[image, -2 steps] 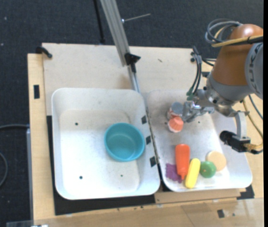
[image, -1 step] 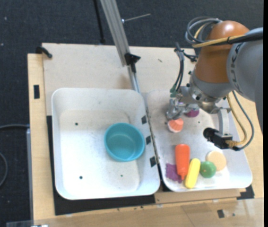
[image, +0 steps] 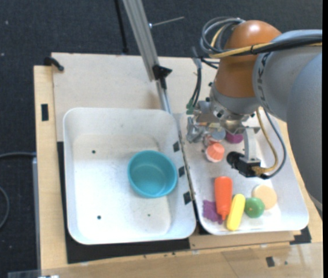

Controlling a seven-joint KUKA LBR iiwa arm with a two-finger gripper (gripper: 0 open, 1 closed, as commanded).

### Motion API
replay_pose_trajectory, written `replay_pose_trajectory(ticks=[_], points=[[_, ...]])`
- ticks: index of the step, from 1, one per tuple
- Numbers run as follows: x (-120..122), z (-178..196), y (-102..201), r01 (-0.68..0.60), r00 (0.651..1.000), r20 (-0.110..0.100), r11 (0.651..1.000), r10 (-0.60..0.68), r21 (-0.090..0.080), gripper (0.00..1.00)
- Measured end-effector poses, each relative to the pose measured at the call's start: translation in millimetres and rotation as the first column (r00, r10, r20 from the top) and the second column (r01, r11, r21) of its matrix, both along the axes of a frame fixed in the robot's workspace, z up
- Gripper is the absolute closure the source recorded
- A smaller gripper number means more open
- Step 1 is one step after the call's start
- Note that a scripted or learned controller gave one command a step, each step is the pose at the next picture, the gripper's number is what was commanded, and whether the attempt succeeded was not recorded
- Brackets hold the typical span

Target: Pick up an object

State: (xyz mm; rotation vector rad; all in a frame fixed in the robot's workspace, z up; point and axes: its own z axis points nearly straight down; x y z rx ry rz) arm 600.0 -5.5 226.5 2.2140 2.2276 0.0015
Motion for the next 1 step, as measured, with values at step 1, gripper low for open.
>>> replay_pose_trajectory(ticks=[1], points=[[12.8,-5.3,53.2,-0.001,1.000,0.000,1.000,0.001,0.001,1.00]])
